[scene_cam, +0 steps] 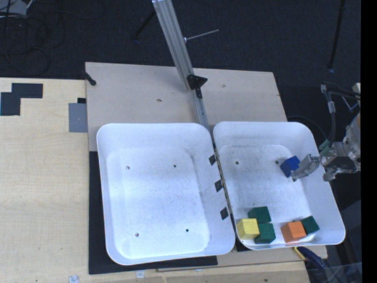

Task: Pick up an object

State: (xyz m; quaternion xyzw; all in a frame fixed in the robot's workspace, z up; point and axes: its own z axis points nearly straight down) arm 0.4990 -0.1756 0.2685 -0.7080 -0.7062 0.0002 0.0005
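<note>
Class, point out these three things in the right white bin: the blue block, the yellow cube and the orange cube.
Blue block (289, 166), camera view: top face.
Yellow cube (249, 227), camera view: top face.
Orange cube (293, 232), camera view: top face.

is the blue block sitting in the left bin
No, the blue block is in the right bin, near its right side next to the hand, apart from the coloured blocks at the bin's front edge.

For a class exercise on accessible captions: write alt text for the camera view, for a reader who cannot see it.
A robot gripper reaches from the right over the right-hand bin, beside a blue block. Along that bin's near edge lie a yellow block, two dark green blocks, an orange block and a green block. The left-hand bin adjoins it.
</note>
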